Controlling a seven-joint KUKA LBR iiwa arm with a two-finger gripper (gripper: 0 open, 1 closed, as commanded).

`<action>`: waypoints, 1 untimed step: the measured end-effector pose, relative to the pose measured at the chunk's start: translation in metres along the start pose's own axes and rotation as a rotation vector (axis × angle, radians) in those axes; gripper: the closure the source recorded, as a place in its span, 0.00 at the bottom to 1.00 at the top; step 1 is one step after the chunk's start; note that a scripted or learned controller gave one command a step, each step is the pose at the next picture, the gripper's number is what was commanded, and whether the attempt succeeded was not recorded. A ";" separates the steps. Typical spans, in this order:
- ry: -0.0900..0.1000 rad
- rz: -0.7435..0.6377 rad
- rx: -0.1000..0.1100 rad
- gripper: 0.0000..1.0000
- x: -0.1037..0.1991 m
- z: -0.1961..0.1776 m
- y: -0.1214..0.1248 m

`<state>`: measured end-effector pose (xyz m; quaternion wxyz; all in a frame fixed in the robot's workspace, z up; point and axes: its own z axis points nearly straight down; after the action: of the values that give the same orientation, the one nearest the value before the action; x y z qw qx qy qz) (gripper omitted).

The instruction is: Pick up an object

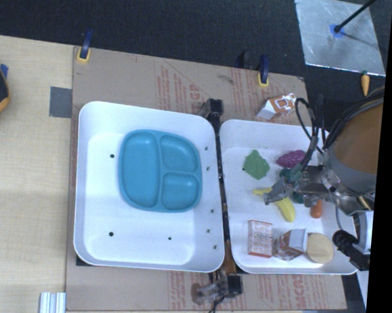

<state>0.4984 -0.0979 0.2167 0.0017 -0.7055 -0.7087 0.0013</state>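
Note:
My gripper point(279, 192) hangs low over the middle of the right bin point(232, 247), reaching in from the right. Its tip is directly above a yellow banana-shaped toy point(286, 209) and beside a small yellow piece point(260, 191). A green leafy toy point(255, 164) lies to its upper left and a purple grape bunch point(291, 157) just behind it. A small orange-red piece point(317, 210) lies under the wrist. Along the front of the bin lie a red-and-white packet point(260, 238), a brown and grey packet point(291, 242) and a round beige bun point(320, 249).
The left bin point(86, 238) holds a blue divided plate point(161, 170). A small orange-and-white carton point(277, 106) lies on the cardboard behind the right bin. Black cables point(312, 128) loop over the right bin's back edge. A clamp point(214, 109) sits between the bins at the back.

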 end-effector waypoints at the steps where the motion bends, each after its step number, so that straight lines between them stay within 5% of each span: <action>1: -0.002 0.000 0.001 0.00 -0.063 0.055 0.022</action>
<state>0.5203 -0.1604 0.1620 0.0014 -0.7056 -0.7086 0.0022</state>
